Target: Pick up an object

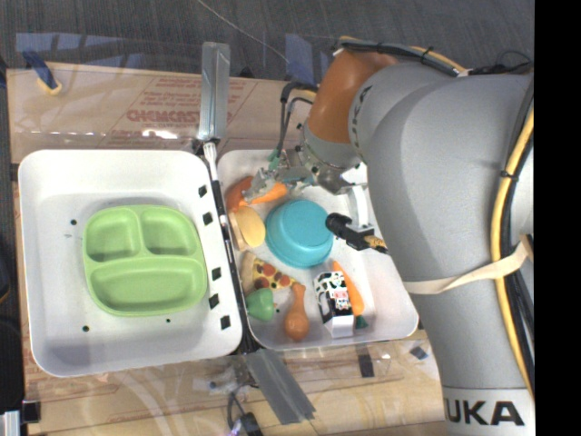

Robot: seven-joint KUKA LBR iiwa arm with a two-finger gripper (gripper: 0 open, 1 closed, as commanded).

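— Item 1, the gripper [283, 176]?

— I see it low at the far end of the right bin [390, 309], over an orange toy [256, 192]. Whether it is spread, closed or pinching anything, I cannot tell.

— Item 2, contents?

— Right bin: blue bowl [300, 232], cow-print carton [334, 296], green pepper [261, 304], drumstick [296, 312]. Left bin [45, 243]: 1 green divided plate [143, 260].

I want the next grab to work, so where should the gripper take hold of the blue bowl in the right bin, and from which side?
Probably the blue bowl by its rim, from straight above, one finger inside and one outside. It sits mouth up, too wide to span. The near-right rim looks freest; toy food crowds the left side and the gripper hangs over the far edge.
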